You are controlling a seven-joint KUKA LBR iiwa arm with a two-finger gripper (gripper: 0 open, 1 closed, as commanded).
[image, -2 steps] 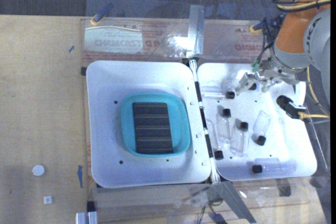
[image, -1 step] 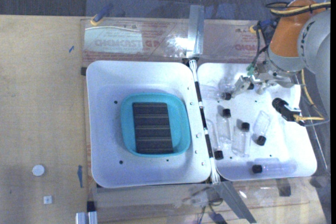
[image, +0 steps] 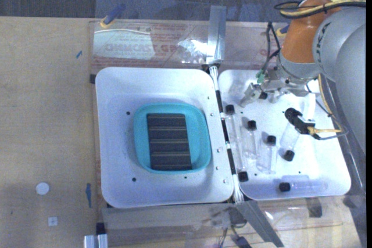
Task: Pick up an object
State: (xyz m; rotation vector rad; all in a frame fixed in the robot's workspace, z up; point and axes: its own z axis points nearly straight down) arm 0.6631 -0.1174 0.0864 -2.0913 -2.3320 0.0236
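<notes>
No legible text or labels.

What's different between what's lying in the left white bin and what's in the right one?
The left bin holds one teal tray with a dark ribbed insert; the right bin holds several clear tubes with black caps. The tray sits centred; the tubes lie scattered. The gripper is over the right bin, not the left. Both bins are shallow and white.

two white bins (image: 116, 183), one teal tray (image: 200, 142) on the left, roughly six black-capped clear vials (image: 302, 186) on the right
</notes>
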